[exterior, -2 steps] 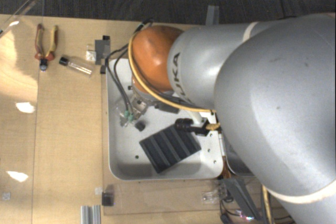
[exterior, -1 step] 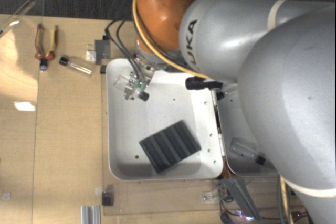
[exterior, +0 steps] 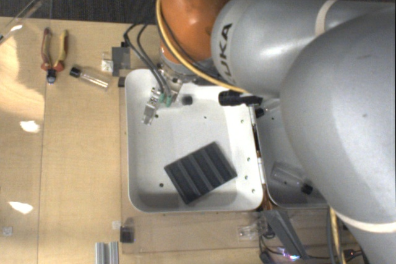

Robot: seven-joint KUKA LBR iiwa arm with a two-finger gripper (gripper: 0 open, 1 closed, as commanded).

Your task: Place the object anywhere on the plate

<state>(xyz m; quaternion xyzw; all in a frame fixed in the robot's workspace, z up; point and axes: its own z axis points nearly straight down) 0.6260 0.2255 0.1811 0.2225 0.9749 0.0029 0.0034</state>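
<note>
While the big grey arm with its orange band (exterior: 192, 15) reaches in from the right, this is how the bench lies:

Gripper: the small metal two-finger gripper (exterior: 151, 109) hangs over the upper left corner of the left shallow white bin (exterior: 139, 195); it is too small and blurred to tell whether it is apart or together, and nothing can be made out in it.

Object: the dark grey ribbed rectangular block (exterior: 200, 172) lies flat and turned at a slant on the floor of the left bin, in its lower middle part.

Object to gripper: the block lies below and to the right of the gripper, well apart from it, not touching.

Right bin: the second white bin (exterior: 284, 185) is mostly covered by the arm.

Bench: red-handled pliers (exterior: 53, 52) and a small clear tube with a black cap (exterior: 88, 76) lie on the wooden top left of the bins.
</note>
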